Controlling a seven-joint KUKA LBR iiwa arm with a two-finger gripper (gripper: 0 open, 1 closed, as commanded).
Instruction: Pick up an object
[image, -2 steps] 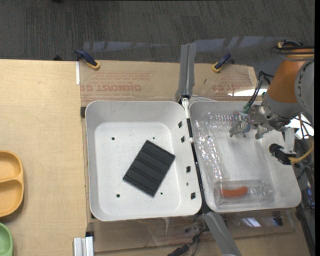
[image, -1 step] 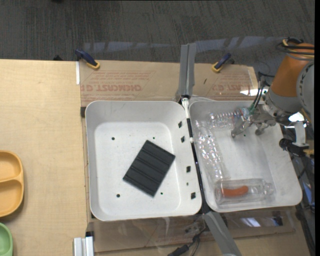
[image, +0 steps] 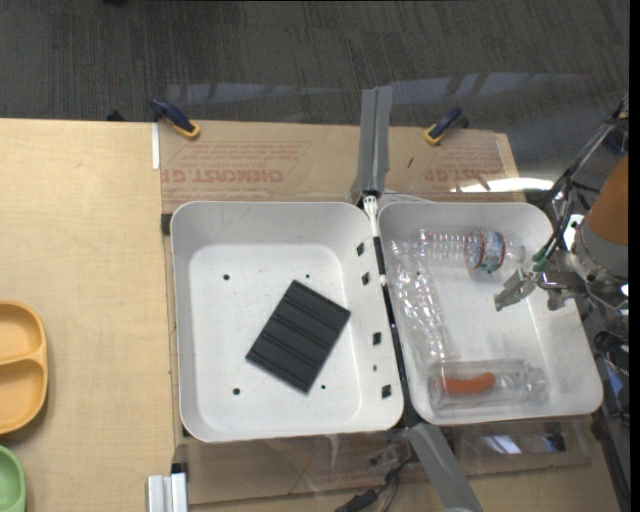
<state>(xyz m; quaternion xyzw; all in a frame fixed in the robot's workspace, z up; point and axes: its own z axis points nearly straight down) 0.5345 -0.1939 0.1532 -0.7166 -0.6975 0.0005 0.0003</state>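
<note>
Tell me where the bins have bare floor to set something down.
Left bin: bare floor all around the black pad, widest along the back and left walls. Right bin is crowded: a bottle at the back, clear plastic down the left, a tube in front. The end effector hangs over its one bare patch, centre-right.

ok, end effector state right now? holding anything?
End effector: open, holding nothing, over the right shallow white bin beside the clear crumpled plastic bottle.
</note>
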